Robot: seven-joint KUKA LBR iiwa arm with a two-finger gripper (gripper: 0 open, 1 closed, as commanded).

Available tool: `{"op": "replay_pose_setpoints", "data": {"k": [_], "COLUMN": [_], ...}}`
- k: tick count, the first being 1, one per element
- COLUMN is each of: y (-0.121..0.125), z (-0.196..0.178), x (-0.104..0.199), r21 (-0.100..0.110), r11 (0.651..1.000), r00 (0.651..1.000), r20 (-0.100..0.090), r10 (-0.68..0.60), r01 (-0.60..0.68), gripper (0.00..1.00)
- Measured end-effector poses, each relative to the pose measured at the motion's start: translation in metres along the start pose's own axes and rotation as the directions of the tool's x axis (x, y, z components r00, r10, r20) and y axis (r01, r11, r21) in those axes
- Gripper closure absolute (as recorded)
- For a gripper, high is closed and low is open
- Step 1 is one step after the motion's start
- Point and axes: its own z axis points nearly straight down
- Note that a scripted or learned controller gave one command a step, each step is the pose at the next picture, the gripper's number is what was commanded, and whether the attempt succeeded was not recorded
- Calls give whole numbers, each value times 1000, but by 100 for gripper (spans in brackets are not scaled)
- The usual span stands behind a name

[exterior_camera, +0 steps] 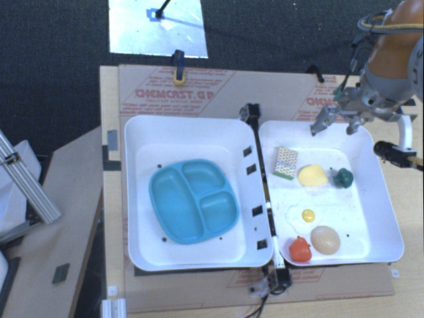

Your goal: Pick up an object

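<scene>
My gripper (337, 122) hangs above the far rim of the right bin (377, 197), fingers spread open with nothing between them. Below it in that bin lie a small patterned box (286, 162), a yellow lemon-like piece (313, 175) and a dark green piece (343, 177). Nearer the front are a fried-egg toy (307, 215), a beige egg-shaped piece (325, 240) and a red piece (300, 250). The gripper is apart from all of them, up and to the right of the box.
The left bin (142, 151) holds a blue divided tray (193, 201). A black clip strip (258, 177) joins the two bins. A shiny metal sheet (158, 18) lies beyond the bench, and a yellow clamp (179, 75) sits at the far edge.
</scene>
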Motion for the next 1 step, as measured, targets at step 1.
{"op": "replay_pose_setpoints", "data": {"k": [1], "y": [2], "z": [-8], "x": [0], "r21": [-12], "r11": [1000], "r00": [1000], "r20": [2], "r10": [-2], "r01": [2], "gripper": [0]}}
